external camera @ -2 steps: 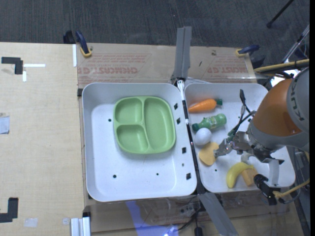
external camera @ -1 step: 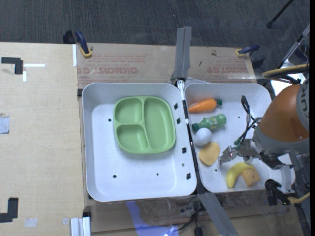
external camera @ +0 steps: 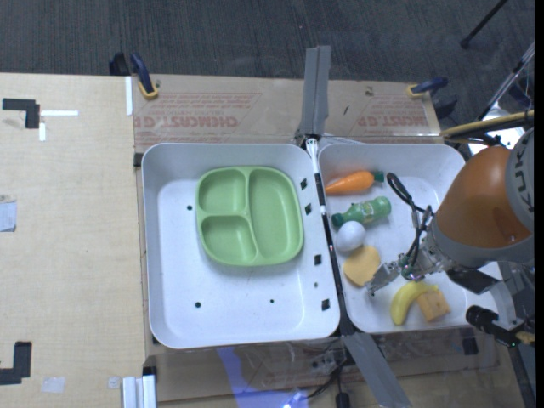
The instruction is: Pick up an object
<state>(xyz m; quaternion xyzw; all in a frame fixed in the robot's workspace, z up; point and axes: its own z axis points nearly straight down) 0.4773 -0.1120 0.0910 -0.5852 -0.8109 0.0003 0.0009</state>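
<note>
The right bin [external camera: 442,155] holds an orange carrot [external camera: 349,182], a green bottle [external camera: 367,212], a white ball [external camera: 348,236], a pale yellow wedge [external camera: 361,266], a yellow banana [external camera: 404,301], a small orange block [external camera: 433,303] and a black utensil [external camera: 403,192]. My gripper [external camera: 395,272] hangs low over this bin, between the yellow wedge and the banana, just above the banana's upper end. The grey arm with its orange band [external camera: 484,206] comes in from the right and covers the bin's right side. Nothing is visibly lifted.
The left bin [external camera: 170,296] holds a green three-compartment plate [external camera: 250,215] in its upper middle. A grey divider bar [external camera: 316,92] runs between the bins at the back. Blue clamps [external camera: 144,79] hold the cardboard behind them.
</note>
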